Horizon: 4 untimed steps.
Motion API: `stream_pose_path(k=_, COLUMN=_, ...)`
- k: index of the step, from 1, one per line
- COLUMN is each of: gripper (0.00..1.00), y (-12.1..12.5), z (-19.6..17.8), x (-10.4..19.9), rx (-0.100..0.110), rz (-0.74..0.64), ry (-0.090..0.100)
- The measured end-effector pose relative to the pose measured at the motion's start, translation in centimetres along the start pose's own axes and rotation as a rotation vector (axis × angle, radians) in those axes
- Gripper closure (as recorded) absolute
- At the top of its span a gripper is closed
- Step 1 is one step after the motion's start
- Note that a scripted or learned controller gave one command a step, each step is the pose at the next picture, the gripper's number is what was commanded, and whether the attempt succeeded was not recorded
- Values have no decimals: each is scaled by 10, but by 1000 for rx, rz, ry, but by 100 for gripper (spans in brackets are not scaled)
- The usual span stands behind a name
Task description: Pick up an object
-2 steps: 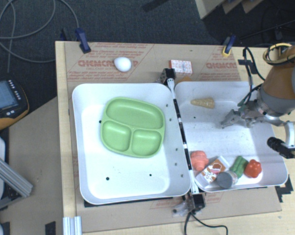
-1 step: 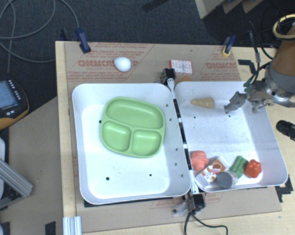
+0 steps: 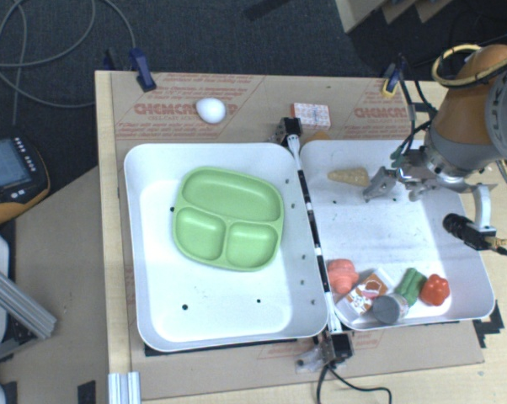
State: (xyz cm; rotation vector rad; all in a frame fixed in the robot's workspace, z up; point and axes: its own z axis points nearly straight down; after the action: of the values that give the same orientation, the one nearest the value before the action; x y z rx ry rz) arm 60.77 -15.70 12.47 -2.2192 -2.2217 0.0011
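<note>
My gripper [image 3: 394, 184] hangs open over the far part of the right bin [image 3: 380, 234], its fingers spread with nothing between them. A tan wedge-shaped piece [image 3: 349, 176] lies just to its left near the bin's far wall. Along the bin's near edge sit a pink-orange round item [image 3: 342, 274], a small packet with a red label [image 3: 367, 292], a grey lid-like disc [image 3: 387, 309], a green piece [image 3: 409, 284] and a red pepper-like toy [image 3: 435, 289]. The left bin [image 3: 152, 251] holds a green three-compartment plate [image 3: 230, 218].
A white egg-shaped ball [image 3: 210, 109] and a small patterned block [image 3: 312, 114] rest on the cardboard behind the bins. Blue clamps [image 3: 141, 68] grip the bench's far edge. A black cable connector [image 3: 462, 228] hangs off the arm over the right bin's right side.
</note>
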Motion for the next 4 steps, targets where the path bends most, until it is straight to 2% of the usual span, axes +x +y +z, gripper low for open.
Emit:
stream_pose_path(k=1, gripper=0, y=15, z=-42, x=38, rx=-5, rz=-1, ry=-1)
stream_pose_path(k=2, gripper=0, y=59, z=5, x=65, rx=-3, rz=0, ry=-1)
stream_pose_path(k=3, gripper=0, y=58, z=40, x=37, rx=1, rz=2, ry=-1)
stream_pose_path(k=4, gripper=0, y=59, z=40, x=63, rx=0, rz=0, ry=0)
